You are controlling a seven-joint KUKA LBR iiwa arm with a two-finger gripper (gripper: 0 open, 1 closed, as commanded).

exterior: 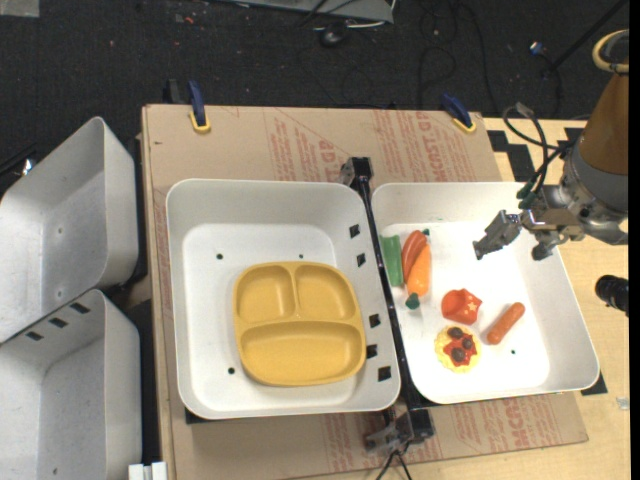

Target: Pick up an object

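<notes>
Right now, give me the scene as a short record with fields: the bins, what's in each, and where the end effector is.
left bin: holds a yellow divided plate
right bin: holds a carrot, a green piece, a red pepper, a sausage and a small pizza
end effector: above the right bin's far right part, nothing seen between its fingers
carrot and green piece: side by side near the divider

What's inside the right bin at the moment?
The right bin holds a carrot beside a green piece, a red pepper, a sausage and a small pizza. The gripper hides some floor.
</notes>
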